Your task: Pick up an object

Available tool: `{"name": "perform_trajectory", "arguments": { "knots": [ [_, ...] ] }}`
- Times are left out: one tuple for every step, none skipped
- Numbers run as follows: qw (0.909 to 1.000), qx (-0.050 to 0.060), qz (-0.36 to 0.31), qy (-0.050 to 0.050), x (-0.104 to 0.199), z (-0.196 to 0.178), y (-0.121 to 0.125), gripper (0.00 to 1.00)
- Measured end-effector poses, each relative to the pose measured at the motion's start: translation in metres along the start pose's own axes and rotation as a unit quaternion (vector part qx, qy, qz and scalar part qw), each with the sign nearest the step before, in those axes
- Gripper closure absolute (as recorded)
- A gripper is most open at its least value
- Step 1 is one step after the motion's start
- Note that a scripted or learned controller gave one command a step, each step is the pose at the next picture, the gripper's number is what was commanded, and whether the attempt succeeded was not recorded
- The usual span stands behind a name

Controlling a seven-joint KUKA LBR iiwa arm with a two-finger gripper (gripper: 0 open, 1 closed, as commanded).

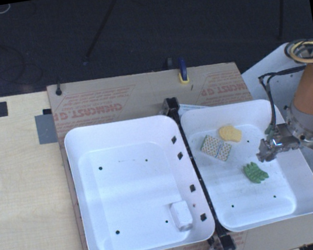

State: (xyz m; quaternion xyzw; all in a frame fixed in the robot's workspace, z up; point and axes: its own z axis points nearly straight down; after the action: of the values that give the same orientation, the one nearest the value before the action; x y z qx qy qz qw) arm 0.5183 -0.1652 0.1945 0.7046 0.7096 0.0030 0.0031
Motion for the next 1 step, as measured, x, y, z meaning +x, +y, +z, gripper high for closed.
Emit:
{"name": "perform_trajectory", "arguments": {
  "knots": [
    [1.0000,0.007,0.006,0.000,-0.0511,0.0020,-0.0456,1.00]
  ]
}}
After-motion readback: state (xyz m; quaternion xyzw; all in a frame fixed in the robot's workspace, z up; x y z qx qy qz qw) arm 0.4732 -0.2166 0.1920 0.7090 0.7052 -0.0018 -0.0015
